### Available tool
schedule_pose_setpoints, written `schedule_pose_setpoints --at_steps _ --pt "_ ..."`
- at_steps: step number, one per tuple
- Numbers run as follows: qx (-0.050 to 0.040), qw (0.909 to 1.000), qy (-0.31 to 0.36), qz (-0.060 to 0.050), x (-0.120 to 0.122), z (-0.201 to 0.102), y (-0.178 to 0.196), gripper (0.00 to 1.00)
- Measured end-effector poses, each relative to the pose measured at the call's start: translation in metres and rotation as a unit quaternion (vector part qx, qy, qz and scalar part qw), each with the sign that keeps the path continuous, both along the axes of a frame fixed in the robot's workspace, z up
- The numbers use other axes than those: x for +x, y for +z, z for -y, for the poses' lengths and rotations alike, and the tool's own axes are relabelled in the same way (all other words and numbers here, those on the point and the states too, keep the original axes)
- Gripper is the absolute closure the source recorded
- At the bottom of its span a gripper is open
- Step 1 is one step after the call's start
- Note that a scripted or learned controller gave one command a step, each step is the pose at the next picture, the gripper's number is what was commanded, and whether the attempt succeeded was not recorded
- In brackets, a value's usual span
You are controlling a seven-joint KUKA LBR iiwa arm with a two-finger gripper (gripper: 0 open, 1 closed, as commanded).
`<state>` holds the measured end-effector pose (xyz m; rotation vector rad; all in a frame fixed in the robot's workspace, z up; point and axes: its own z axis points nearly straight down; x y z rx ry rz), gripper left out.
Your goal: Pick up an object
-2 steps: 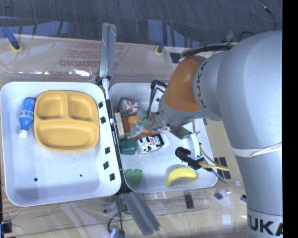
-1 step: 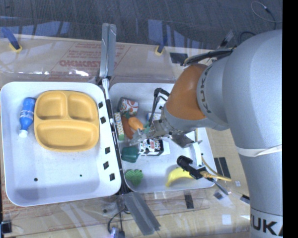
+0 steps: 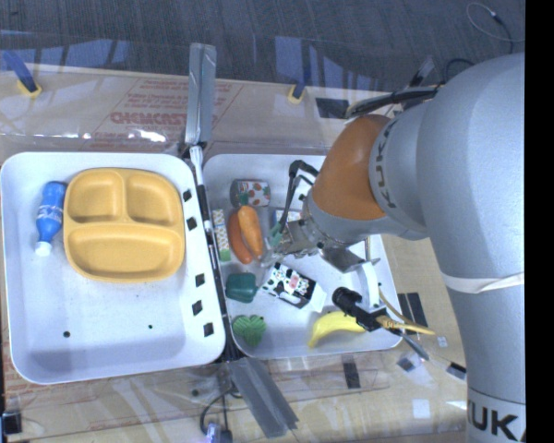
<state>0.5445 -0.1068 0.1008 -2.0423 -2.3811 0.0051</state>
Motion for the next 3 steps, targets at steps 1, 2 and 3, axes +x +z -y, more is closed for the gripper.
schedule_pose_setpoints --at_steps 1,2,3 --pt "0.0003 0.9975 0.07 0.002 -0.012 -0.072 0.107 1.0" --pt "-0.0001 0.9998 0.019 0.001 0.014 0.005 0.027 1.0" --pt "-0.0001 0.9998 0.019 0.001 0.014 0.005 0.027 0.0"
